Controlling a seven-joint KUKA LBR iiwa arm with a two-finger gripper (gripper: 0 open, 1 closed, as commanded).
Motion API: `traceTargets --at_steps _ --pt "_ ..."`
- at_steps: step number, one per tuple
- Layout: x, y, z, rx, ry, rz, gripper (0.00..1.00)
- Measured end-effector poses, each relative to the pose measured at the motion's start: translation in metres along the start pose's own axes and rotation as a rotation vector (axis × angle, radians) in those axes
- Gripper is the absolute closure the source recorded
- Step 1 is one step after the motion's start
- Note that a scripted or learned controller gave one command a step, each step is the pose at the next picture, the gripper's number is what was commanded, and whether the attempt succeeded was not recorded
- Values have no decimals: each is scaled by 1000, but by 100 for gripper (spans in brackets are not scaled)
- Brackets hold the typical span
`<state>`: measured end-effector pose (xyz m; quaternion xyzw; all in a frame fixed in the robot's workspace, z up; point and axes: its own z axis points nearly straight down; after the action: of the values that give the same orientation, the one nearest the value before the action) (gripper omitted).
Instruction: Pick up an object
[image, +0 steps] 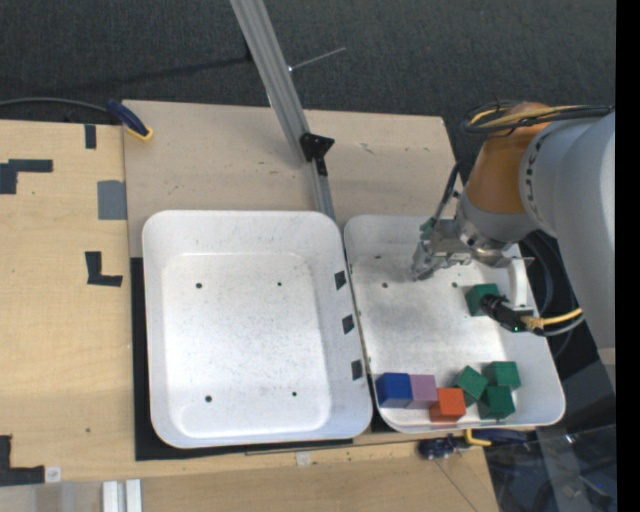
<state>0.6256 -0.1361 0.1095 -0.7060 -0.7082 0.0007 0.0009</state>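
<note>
We saw the gripper (432, 262) low over the far part of the right bin (400, 330), though we could not tell its state. A green block (482, 299) lay just right of it, other blocks (447, 392) clustered along the near edge.

Grey arm (560, 190) reaching in from the right, orange-banded wrist bent downward; gripper (432, 262) low near the right bin's far edge.

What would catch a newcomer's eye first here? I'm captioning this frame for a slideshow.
The grey arm with its orange band reaches in from the right, its gripper over the right bin. Coloured blocks cluster along that bin's near edge, and one green block sits apart near the gripper.
</note>
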Motion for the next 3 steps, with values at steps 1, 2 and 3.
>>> traceTargets --at_steps 1,2,3 --pt "-3 7 -60 -7 -1 2 100" --pt "-3 8 -98 -6 -1 2 100" --pt "57 -5 -100 -2 1 -3 100"
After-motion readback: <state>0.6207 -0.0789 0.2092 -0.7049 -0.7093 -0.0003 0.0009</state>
